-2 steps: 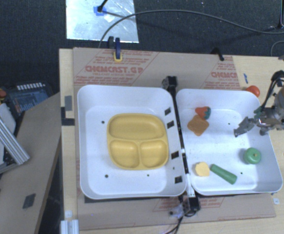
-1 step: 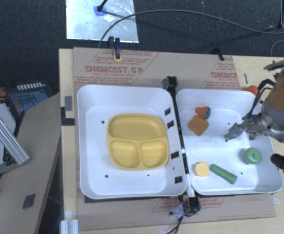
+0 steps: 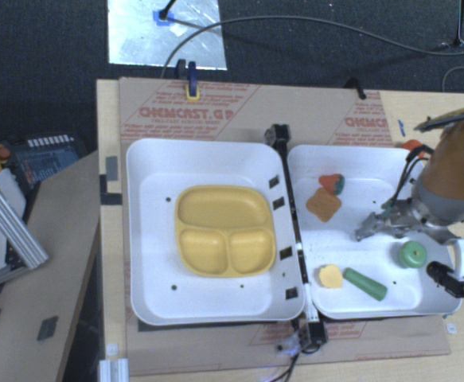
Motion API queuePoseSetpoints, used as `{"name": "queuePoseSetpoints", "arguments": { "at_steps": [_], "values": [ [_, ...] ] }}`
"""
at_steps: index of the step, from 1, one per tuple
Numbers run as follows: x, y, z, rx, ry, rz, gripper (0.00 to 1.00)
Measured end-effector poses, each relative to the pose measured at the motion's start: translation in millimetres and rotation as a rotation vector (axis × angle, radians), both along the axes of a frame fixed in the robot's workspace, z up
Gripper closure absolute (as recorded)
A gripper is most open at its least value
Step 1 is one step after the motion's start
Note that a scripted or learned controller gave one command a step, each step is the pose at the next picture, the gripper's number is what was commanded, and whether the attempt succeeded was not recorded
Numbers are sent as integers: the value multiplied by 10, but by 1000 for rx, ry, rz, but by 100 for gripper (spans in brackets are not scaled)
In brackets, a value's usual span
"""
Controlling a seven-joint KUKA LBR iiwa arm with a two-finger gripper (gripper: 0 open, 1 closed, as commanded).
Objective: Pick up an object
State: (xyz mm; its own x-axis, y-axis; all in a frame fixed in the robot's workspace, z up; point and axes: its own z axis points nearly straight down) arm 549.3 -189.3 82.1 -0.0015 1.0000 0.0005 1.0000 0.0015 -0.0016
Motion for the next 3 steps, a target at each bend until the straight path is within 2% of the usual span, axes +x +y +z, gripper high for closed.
{"name": "queuePoseSetpoints", "arguments": {
  "at_steps": [1, 3],
  "values": [
    [15, -8, 136, -2, -5, 0, 100],
    [182, 12, 1166, -3, -8, 3, 100]
  ]
}}
